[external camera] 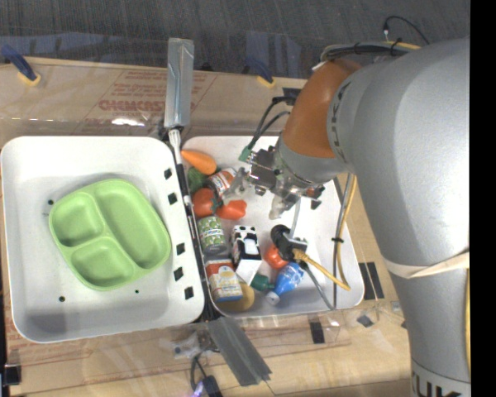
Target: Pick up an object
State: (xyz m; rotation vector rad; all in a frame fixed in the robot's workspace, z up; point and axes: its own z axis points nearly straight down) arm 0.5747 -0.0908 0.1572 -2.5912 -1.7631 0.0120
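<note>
I am reaching in over the right bin (347, 284), one of two white bins sitting side by side on the counter (83, 85). My gripper (279, 195) is hanging above the middle of that bin, and I cannot tell whether it is grasping anything. Below it the objects are lying in a crowded heap: one orange carrot (198, 160) at the far corner, one small jar (212, 236) along the dividing wall, one bottle with an orange label (224, 281) just beyond it toward the near edge, one blue bottle (287, 279) near the front, and one black-and-white carton (247, 244) between them. The left bin (25, 304) is holding one green divided plate (109, 232) with three compartments.
</note>
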